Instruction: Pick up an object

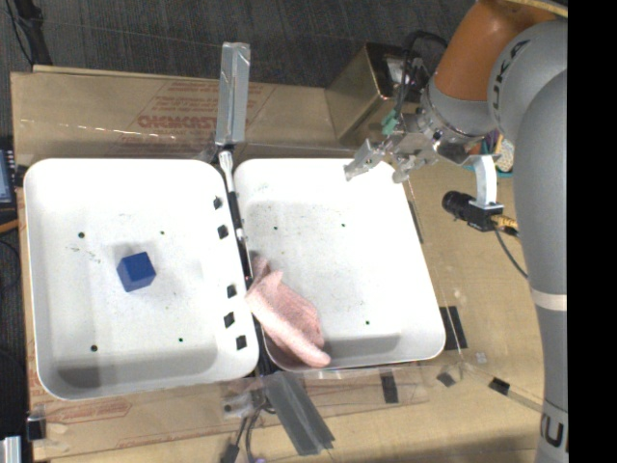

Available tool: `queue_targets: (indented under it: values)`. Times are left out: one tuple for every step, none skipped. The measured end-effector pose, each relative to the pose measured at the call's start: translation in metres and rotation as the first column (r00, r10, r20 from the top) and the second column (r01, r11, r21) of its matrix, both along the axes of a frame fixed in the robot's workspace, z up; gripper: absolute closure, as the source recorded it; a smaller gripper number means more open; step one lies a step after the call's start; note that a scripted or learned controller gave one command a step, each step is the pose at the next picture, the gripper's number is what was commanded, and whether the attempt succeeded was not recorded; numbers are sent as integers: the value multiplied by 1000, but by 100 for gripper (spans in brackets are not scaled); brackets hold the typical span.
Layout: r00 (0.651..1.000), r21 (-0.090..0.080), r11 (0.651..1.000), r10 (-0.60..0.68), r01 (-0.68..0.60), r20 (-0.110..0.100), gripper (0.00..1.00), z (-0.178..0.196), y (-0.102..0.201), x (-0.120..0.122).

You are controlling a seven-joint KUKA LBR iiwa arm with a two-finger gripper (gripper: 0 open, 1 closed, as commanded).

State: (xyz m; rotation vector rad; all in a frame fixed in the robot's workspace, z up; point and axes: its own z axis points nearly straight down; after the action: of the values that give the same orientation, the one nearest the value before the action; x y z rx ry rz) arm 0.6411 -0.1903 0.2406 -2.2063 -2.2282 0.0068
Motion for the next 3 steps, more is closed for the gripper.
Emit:
queue_targets:
  values:
    - [994, 0, 994, 105, -105, -1, 0, -57, 66, -63]
    - [923, 4, 923, 384, -384, 1, 0, -127, 69, -130]
    - [909, 1, 909, 418, -418, 5, 0, -150, 89, -164]
